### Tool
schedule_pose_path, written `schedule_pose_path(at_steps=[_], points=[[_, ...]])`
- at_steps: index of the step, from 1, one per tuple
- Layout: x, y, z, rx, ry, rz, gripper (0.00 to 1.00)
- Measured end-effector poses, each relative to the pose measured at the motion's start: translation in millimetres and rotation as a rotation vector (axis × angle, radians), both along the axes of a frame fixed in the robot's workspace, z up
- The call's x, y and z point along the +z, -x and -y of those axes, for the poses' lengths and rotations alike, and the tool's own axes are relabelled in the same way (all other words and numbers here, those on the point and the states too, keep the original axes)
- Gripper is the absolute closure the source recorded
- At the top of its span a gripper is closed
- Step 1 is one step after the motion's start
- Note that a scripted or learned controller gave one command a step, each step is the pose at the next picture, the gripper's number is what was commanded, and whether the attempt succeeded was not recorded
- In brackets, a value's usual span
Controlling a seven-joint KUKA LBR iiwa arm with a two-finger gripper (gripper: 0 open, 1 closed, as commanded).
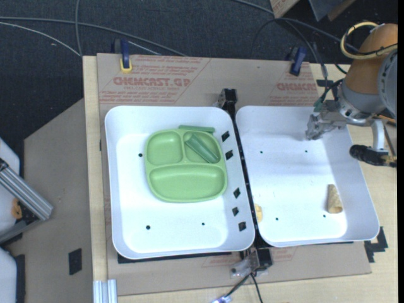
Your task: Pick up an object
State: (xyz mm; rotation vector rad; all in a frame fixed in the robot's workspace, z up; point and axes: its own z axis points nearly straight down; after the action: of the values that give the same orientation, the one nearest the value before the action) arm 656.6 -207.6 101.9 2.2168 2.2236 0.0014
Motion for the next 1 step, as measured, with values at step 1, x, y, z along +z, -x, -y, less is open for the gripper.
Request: schedule_pose_path(at_steps=[1], points=[[63.1,-0.4,-6.1,-0.001,0.001,0.004,1.0]])
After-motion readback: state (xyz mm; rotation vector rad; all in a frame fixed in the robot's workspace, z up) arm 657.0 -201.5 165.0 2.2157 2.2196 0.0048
